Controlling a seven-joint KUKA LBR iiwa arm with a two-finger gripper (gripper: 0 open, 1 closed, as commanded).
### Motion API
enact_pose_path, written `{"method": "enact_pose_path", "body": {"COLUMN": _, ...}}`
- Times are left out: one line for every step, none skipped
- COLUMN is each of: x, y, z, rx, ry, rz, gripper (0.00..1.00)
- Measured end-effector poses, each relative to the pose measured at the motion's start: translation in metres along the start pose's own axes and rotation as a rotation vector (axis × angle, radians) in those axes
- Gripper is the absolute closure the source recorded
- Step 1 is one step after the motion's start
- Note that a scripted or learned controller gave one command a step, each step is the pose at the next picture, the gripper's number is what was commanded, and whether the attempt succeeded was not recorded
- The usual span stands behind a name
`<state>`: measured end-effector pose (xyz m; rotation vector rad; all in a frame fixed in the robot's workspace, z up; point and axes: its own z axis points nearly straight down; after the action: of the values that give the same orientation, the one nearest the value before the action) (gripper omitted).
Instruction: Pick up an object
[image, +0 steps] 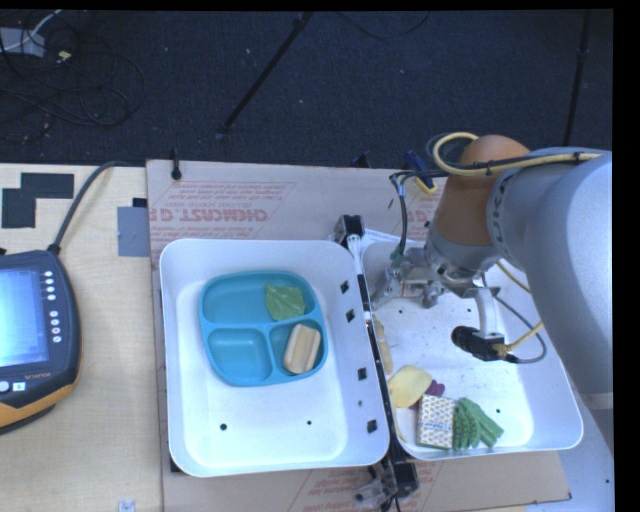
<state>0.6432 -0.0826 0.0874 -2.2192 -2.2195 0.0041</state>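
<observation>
My gripper (408, 283) hangs over the far left part of the right bin (545, 395), below the orange wrist band. Its tip is a blur of metal and cables. Near the front left of that bin lie a yellow piece (408, 386), a speckled tan square packet (435, 421) and a green leafy toy (476, 423), close together and well in front of the gripper. Nothing shows under the gripper but the bin floor.
The left bin (190, 400) holds a blue divided plate (232, 345) with a green leaf piece (285, 300) and a tan bread-like piece (302, 348). A black ridge (365, 340) divides the bins. A teach pendant (30, 330) lies at far left.
</observation>
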Motion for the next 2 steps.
{"method": "enact_pose_path", "body": {"x": -0.02, "y": 0.0, "z": -0.056, "rx": -0.001, "ry": 0.0, "rz": 0.0, "gripper": 0.0}}
{"method": "enact_pose_path", "body": {"x": -0.009, "y": 0.001, "z": -0.003, "rx": -0.003, "ry": 0.0, "rz": 0.0, "gripper": 0.0}}
